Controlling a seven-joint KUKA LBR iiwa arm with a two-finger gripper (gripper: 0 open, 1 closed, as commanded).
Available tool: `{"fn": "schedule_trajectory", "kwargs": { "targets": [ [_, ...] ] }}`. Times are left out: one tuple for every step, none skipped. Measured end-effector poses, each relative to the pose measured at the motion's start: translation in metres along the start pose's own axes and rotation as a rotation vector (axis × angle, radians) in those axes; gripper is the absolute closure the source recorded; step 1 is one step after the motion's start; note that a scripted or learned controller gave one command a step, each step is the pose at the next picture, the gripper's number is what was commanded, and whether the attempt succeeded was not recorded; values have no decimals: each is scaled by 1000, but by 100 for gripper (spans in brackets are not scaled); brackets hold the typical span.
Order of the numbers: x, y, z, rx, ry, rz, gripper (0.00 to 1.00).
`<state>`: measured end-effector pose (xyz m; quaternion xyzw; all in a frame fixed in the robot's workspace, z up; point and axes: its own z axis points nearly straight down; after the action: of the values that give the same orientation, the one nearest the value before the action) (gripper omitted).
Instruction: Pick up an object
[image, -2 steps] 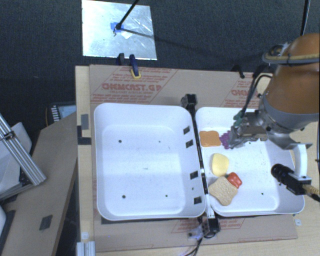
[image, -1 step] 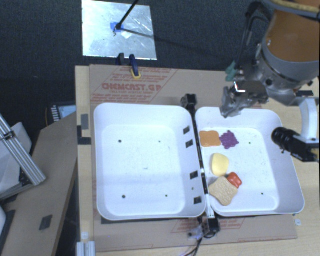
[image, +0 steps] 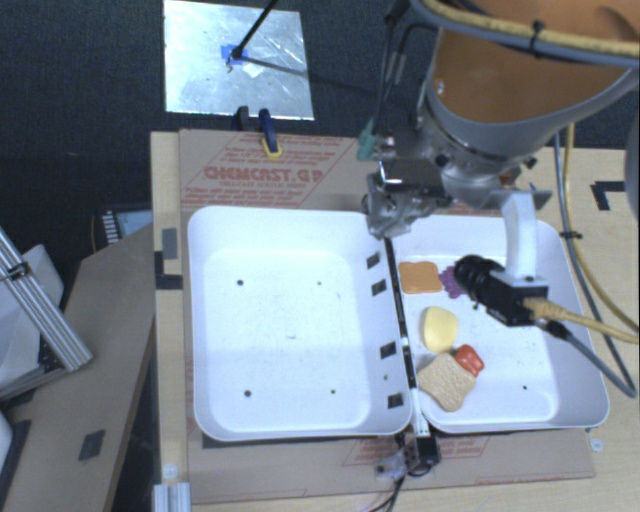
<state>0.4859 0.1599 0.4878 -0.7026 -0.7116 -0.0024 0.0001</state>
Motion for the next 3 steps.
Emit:
{"fn": "schedule_trajectory", "kwargs": {
  "targets": [
    [39, 1, -31, -2, 0, 4, 100],
    [73, 1, -48, 0, 0, 5, 100],
    [72, 1, -47, 1, -2, 7, 0]
  ]
}}
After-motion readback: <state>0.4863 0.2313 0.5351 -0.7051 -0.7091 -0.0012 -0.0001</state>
